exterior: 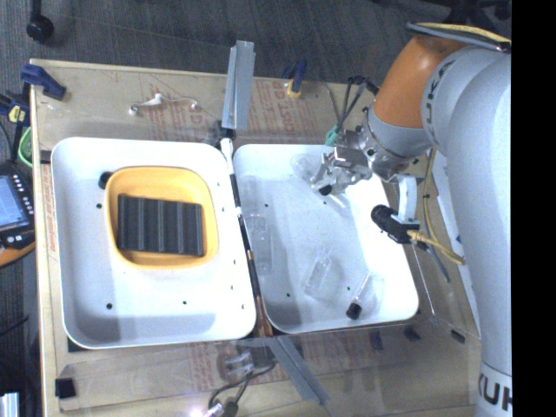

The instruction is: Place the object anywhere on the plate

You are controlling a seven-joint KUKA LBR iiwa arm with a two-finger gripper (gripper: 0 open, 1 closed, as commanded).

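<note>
The bench (104,83) is being occupied by two shallow white bins set side by side, their inner rims touching. In the left bin (78,315) a yellow plate (162,178) is being borne, lying flat toward the bin's upper middle. A dark grey ribbed block (162,226) is being carried on the plate, flat and well inside its rim, with yellow showing around its top and sides; this appears to be the task's object, though a dark ribbed centre of the plate itself cannot be ruled out at this slant.

The arm (473,137) is being reached in from the right, its orange band being shown above the wrist. The gripper (328,181) is being held over the upper part of the right bin (291,320), well apart from the plate and the block. Whether the gripper is released or clenched cannot be told, since its tip is being lost against the white bin floor and the clear items near it.

Several clear plastic pieces are being held in the right bin: one (320,276) near the lower middle and another (257,231) beside the left wall. A small black-tipped item (354,309) is being kept near the bin's lower right corner.
</note>
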